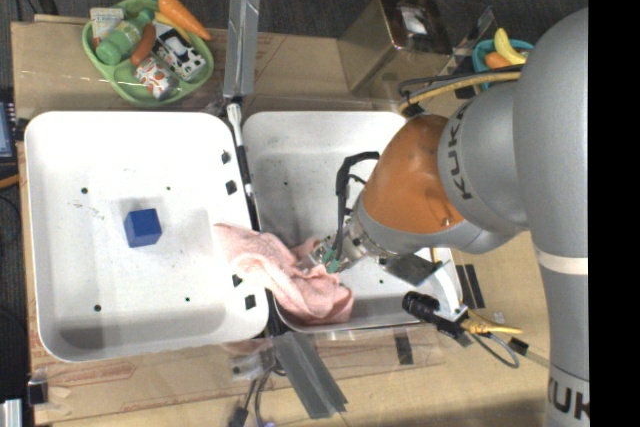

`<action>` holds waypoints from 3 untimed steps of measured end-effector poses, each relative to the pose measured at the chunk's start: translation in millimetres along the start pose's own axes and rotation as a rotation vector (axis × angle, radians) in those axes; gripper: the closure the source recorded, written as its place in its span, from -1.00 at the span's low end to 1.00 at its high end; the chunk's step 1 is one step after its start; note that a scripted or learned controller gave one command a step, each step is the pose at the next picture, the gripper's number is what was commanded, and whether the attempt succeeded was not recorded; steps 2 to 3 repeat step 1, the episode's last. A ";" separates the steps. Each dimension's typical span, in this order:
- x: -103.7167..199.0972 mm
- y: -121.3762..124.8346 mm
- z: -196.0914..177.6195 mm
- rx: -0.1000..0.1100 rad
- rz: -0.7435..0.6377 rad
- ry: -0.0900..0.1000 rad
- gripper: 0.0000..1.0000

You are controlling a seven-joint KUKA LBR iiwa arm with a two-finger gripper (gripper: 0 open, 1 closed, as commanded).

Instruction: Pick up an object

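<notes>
A pink cloth (285,273) lies draped over the divider between the two bins, most of it in the right bin (290,155) at its front left corner. My gripper (330,255) hangs low over the cloth's right end, under the orange wrist band. Something small and greenish shows at the gripper's tip, too small to make out. A blue cube (143,226) sits alone in the left bin (60,175), far from the gripper.
A green bowl (100,65) of toy food stands behind the left bin. A brown box (385,40) sits behind the right bin, with yellow and teal items (500,50) beside it. The arm covers the right bin's right half.
</notes>
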State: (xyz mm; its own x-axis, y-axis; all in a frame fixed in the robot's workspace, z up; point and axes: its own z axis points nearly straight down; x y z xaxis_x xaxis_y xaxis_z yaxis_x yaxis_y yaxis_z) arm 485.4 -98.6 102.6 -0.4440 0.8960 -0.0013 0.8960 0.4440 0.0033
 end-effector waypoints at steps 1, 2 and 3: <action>-9.6 -5.0 -79.6 0.003 -0.002 0.001 1.00; -9.6 -5.0 -79.6 0.003 -0.002 0.001 1.00; -9.6 -5.0 -79.6 0.003 -0.002 0.001 1.00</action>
